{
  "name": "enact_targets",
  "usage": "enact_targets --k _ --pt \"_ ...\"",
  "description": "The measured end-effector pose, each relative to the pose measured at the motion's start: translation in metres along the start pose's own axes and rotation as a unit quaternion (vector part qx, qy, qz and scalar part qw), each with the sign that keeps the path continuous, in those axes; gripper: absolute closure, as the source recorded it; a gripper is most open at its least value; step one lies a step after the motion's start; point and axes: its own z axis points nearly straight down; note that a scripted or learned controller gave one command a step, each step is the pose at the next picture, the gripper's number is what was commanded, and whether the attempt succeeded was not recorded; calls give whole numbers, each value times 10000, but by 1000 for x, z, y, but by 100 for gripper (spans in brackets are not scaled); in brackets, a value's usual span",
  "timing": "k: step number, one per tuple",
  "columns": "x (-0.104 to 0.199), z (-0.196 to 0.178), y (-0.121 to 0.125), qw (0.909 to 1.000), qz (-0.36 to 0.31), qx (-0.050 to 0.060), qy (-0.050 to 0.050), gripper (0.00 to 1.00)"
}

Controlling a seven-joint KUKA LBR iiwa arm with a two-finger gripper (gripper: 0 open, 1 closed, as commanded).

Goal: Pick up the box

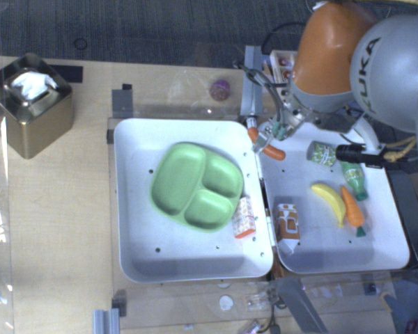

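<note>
A small brown box (287, 221) lies flat at the near left of the right bin (397, 249). A second small package, white and red (244, 218), rests in the left bin (136, 256) against the right edge of the green divided plate (195, 185). My gripper (269, 136) hangs low over the far left corner of the right bin, close to the wall between the bins. It is well behind the brown box and apart from it. An orange sausage-shaped item (273, 153) lies just below the gripper.
In the right bin lie a banana (329, 199), a carrot (353, 213), a green bottle (354, 179) and a green can (322, 154). A tan tissue box (31, 106) stands on the bench at the far left. The arm's bulk covers the far right.
</note>
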Motion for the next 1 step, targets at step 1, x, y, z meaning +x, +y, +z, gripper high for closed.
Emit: enact_targets --k 1 --pt "76 32 -35 9947 1026 32 26 100"
